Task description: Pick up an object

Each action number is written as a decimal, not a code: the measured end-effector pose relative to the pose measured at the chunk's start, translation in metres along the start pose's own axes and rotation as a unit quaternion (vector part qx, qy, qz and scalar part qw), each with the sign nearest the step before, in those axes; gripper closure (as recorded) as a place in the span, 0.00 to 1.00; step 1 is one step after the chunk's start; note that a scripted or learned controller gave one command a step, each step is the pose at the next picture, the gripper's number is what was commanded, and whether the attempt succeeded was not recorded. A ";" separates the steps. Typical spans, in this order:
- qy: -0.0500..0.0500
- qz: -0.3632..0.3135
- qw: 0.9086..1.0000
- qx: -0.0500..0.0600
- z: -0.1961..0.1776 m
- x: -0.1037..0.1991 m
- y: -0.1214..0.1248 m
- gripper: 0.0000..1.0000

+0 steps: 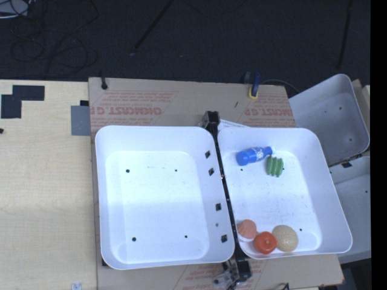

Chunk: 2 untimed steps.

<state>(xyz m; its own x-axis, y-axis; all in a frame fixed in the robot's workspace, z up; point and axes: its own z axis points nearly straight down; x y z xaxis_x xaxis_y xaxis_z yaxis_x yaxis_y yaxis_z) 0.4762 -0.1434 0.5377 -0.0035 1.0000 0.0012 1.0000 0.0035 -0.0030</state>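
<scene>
Five objects are sitting untouched, and nothing is being lifted yet.

All are lying in the right-hand shallow white plastic bin [314, 162]: a blue plastic bottle with a white cap [253, 155] on its side beside a small green ribbed toy [274, 166] near the far wall, and a pale pink disc [246, 228], a round orange-red fruit-like ball [265, 242] and a beige dimpled ball [285, 237] clustering at the near edge. As for the gripper, I cannot tell its state. The left-hand shallow white plastic bin [109, 192] is resting alongside on the desk [42, 192]. By my reckoning the whole pick is waiting to be done: approach, grasp, lift.
</scene>
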 end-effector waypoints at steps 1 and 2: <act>0.000 0.000 1.000 0.000 0.000 0.027 0.000 1.00; 0.000 0.000 1.000 0.001 0.000 0.055 0.000 1.00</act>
<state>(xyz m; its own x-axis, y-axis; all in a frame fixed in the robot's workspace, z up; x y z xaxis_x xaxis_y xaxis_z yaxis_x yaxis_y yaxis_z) 0.4761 -0.0879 0.5376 -0.0033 1.0000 0.0010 1.0000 0.0033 -0.0041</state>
